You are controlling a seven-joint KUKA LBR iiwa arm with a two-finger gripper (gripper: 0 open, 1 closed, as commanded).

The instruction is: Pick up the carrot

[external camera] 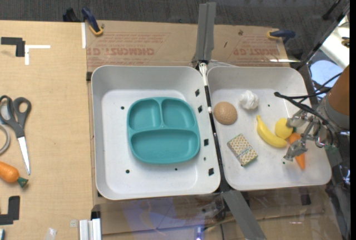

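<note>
Cardboard-topped bench w/ two white bins. We see the carrot point(300, 160) near the right bin's point(267, 180) front-right corner, beside a banana point(270, 134). Gripper point(298, 134) hangs directly over it, presumably lined up for a grasp; how far it's open, we can't tell.

The cardboard sheet point(167, 47) under the bins, at the top middle of the frame, carries red printed text. It stands upside down and is too faint to read surely.
</note>
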